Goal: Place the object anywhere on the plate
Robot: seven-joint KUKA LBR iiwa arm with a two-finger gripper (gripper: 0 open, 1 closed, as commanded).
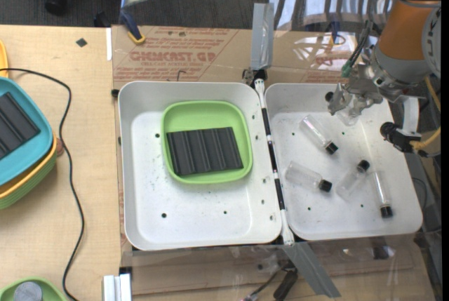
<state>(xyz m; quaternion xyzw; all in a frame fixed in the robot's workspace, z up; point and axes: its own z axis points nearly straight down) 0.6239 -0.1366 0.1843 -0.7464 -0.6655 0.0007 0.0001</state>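
In right bin [410, 212]: four clear plastic vials with black caps, nearest the gripper [349, 109] is vial [317, 134]; light, stiff, slick, rolls, so pinch mid-barrel; finger state cannot tell; green plate [238, 121] sits in left bin [140, 208]

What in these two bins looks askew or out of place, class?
Four clear vials lie on their sides at different angles in the right bin. The green plate in the left bin sits slightly skewed, bearing a dark ridged mat.
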